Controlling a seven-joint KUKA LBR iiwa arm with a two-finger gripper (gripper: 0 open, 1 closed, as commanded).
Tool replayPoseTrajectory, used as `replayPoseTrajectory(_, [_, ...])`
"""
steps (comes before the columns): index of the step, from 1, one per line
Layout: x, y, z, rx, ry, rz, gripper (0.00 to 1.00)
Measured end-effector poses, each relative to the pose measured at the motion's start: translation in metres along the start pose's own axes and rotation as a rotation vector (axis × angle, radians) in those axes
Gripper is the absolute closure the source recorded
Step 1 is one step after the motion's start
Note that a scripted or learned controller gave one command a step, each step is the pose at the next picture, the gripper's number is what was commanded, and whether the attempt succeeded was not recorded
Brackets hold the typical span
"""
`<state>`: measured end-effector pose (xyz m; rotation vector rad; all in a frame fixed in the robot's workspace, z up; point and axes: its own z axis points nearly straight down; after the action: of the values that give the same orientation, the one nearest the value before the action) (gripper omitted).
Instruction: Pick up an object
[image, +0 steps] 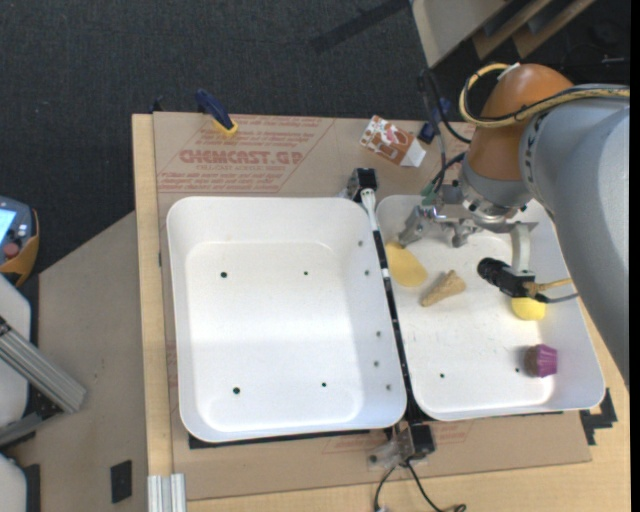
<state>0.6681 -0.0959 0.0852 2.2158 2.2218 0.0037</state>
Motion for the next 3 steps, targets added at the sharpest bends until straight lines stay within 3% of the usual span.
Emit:
replayPoseTrajectory(1, [0.002, -0.004, 0.0, 0.005, 0.001, 0.002, 0.0])
replayPoseTrajectory(2, [-0.006, -0.031, -0.001, 0.005, 0.001, 0.004, 0.0])
replayPoseTrajectory(3, [0.005, 0.0, 0.0, 0.0, 0.0, 0.001, 0.0])
